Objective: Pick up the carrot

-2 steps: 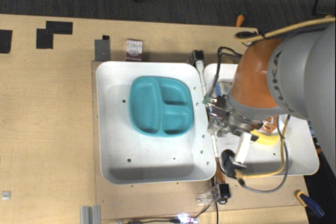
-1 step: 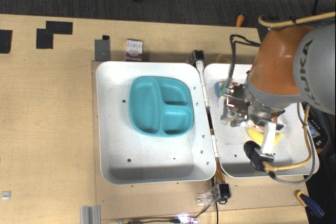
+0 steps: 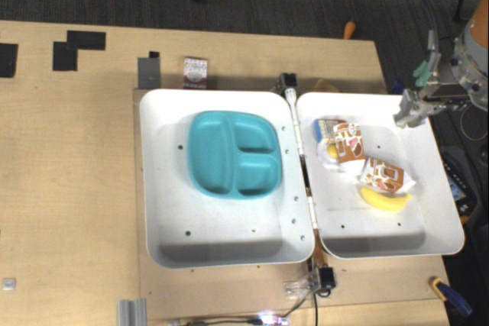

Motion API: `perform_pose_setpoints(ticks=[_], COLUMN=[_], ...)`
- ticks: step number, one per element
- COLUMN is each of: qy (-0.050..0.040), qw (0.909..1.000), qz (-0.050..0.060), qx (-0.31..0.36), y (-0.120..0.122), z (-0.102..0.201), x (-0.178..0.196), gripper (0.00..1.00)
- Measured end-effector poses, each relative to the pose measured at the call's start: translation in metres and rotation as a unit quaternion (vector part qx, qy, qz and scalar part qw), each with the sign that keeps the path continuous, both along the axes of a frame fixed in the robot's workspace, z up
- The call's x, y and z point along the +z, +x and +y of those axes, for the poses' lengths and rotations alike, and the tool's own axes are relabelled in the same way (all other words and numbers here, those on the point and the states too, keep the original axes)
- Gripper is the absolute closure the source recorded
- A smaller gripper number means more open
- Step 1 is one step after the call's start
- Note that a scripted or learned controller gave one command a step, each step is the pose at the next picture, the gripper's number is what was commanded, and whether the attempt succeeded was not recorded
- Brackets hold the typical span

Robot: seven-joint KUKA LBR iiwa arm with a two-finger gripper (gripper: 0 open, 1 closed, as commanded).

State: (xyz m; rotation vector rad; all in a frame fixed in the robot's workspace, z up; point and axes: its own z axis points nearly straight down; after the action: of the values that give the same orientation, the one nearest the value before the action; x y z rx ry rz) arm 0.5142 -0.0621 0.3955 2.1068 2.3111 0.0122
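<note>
— Over right bin's (image 3: 345, 219) upper-right corner: tool (image 3: 407, 112) hovering, open or closed can't tell. Nothing seen lifted.
— Carrot where?
— Can't tell; maybe under the snack packets (image 3: 349, 143) by the banana (image 3: 384, 200). Whole pick remains.

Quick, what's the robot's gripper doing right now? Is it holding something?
Gripper: at the right bin's far right corner; open or shut cannot be told, and nothing visibly held.
</note>
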Motion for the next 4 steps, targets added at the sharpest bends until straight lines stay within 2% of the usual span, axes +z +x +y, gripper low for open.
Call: perform_pose_setpoints(ticks=[1,2,3,4], qy=[0.0005,0.0004,0.0027,-0.0025], qw=[0.9998,0.9954,0.9985,0.9908], qz=[0.008,0.003,0.008,0.002], qx=[-0.020,-0.096,-0.053,0.135], y=[-0.027,-0.021,-0.027,0.001], z=[-0.064,-0.137,-0.135,-0.135], x=[-0.090,-0.069,-0.169,-0.071], gripper=[1.00,1.00,1.00,1.00])
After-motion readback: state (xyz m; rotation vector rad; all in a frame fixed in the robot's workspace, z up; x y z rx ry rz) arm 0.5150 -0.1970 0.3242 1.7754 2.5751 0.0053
